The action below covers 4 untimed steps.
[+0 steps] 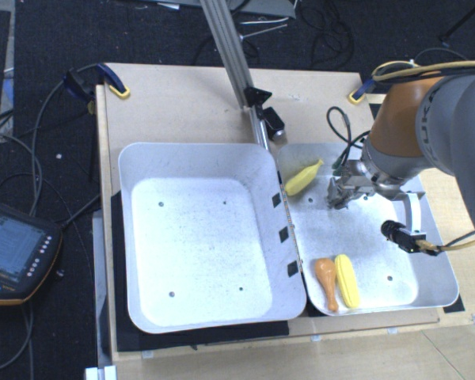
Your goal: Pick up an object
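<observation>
In the right bin [380, 236] a yellow banana-shaped object [302, 178] lies near the back left corner. A yellow corn cob [347, 281] and an orange pear-shaped object [328, 280] lie side by side at the bin's front. My gripper [338, 194] hangs low over the bin's middle, just right of the banana-shaped object and apart from it. Nothing shows between its fingers.
The left bin [198, 236] sits beside the right one, their rims meeting at the centre. A slanted metal rail [236, 62] runs from the back down to the bins' junction. Yellow clamps [117, 90] mark the bench's back corners. A cable loops near the wrist.
</observation>
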Motion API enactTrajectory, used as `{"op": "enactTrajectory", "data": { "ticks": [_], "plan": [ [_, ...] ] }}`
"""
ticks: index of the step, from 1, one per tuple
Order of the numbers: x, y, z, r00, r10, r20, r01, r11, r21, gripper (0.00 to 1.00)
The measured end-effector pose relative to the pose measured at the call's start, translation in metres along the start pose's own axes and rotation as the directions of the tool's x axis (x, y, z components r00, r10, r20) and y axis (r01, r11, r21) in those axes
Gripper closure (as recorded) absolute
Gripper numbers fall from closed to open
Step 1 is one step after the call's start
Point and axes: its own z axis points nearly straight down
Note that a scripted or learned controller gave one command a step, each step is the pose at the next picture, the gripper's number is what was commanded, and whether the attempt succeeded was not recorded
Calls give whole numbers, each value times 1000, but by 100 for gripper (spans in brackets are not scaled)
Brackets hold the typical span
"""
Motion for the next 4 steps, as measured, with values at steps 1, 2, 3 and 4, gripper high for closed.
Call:
{"op": "enactTrajectory", "data": {
  "ticks": [1, 2, 3, 4],
  "plan": [
    [-4, 10, -50, 1000, 0, 1, 0, 1000, -4, 100],
    [-11, 12, -96, 1000, 0, 1, 0, 1000, -4, 100],
    [-11, 12, -115, 1000, 0, 0, 0, 1000, -1, 100],
    [44, 9, -125, 1000, -5, -1, 5, 1000, -1, 100]
  ]
}}
